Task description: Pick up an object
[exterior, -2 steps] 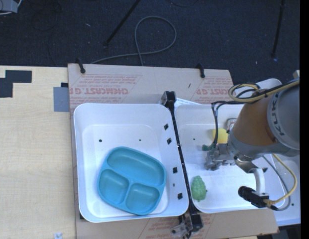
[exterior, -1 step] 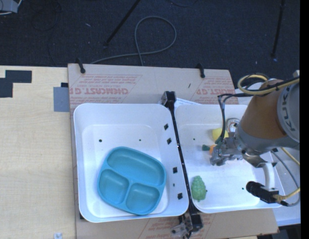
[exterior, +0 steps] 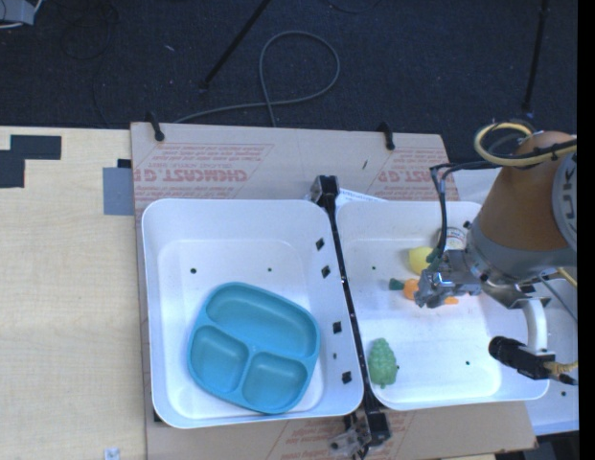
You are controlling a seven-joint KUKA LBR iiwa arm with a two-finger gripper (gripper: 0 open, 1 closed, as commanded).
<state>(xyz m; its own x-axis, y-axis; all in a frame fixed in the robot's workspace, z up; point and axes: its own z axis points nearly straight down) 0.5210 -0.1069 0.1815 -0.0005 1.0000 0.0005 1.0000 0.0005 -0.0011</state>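
Two toys under end effector

Orange toy (exterior: 413, 289) and yellow toy (exterior: 419, 257) lie in right bin (exterior: 469, 386), touching end effector (exterior: 429, 293); its state: cannot tell. Green toy (exterior: 381, 361) sits apart. Risk: crowding, so grasp may slip off.

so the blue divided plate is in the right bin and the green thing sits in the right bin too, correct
Not quite: the camera view shows the blue divided plate in the left bin. The green thing is indeed in the right bin.
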